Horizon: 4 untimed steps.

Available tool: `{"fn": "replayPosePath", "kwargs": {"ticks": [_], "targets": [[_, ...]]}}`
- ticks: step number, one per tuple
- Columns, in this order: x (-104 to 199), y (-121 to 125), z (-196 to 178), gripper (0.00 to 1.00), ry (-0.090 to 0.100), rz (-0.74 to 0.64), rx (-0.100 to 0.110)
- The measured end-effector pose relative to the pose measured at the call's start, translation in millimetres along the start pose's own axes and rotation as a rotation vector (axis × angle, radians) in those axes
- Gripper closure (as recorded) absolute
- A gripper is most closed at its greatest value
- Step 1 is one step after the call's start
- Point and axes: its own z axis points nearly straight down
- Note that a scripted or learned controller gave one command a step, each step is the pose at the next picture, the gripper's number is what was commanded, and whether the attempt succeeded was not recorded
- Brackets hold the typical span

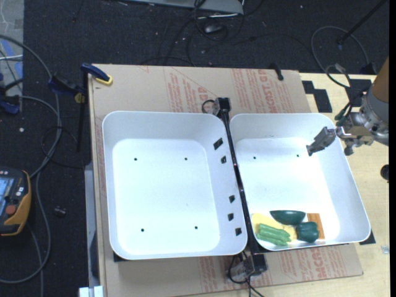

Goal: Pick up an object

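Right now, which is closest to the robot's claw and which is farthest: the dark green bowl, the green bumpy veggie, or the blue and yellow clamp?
From the gripper at the right bin's upper right edge:
1. Dark green bowl, right bin's bottom corner.
2. Green bumpy vegetable, just below and left of the bowl.
3. Blue and yellow clamp, on the board's far top-left corner.

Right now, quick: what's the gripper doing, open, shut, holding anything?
Gripper: finger state cannot be told; it sits over the right bin's far right side, with nothing seen in its grasp.
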Motion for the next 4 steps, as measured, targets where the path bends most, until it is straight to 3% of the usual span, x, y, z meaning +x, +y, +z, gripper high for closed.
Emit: {"fn": "replayPosePath", "kwargs": {"ticks": [1, 2, 3, 4], "targets": [[0, 0, -10, 1.00, 0.000, 0.000, 0.000], [91, -16, -168, 1.00, 0.001, -0.007, -0.014], [71, -33, 12, 1.00, 0.001, 0.002, 0.014], [223, -21, -77, 1.00, 0.004, -0.014, -0.007]]}}
